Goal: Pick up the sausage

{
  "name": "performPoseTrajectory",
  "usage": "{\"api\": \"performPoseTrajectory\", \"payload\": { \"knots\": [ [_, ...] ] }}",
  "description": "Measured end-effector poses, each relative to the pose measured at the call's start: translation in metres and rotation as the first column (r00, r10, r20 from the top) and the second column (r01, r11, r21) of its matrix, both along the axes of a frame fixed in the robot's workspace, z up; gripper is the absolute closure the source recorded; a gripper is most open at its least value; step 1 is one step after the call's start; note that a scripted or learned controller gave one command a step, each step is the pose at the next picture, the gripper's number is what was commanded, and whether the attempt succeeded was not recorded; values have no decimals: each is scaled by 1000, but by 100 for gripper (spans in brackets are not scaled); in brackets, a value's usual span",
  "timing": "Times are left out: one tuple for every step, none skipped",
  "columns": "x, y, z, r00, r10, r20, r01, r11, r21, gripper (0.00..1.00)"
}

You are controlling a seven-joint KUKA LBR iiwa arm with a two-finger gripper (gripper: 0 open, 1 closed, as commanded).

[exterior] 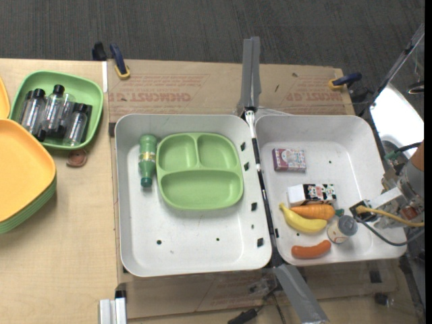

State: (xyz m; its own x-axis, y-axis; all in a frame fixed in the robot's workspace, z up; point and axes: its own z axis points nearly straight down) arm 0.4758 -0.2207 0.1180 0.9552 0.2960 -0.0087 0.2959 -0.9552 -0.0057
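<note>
The sausage [311, 250], orange-red and short, lies at the near edge of the right bin [351, 147]. Just behind it are a yellow banana [302, 221] and an orange carrot [314, 211], and a small round cream and grey object [341, 229] sits to its right. The arm's end with the gripper [393, 205] hangs at the right rim of that bin, to the right of the sausage and a little behind it, apart from it. A yellow cable runs along it.
The right bin also holds a black-and-white carton [311, 193] and a pink box [289, 158]. In the left bin [135, 241] are a green divided plate [200, 170] and a green bottle [147, 159]. A green tray of bottles [57, 110] and orange plates [20, 174] sit on the bench at left.
</note>
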Motion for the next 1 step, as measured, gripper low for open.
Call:
{"api": "performPoseTrajectory", "payload": {
  "knots": [
    [67,0,-16,995,-96,4,96,995,-2,100]
  ]
}}
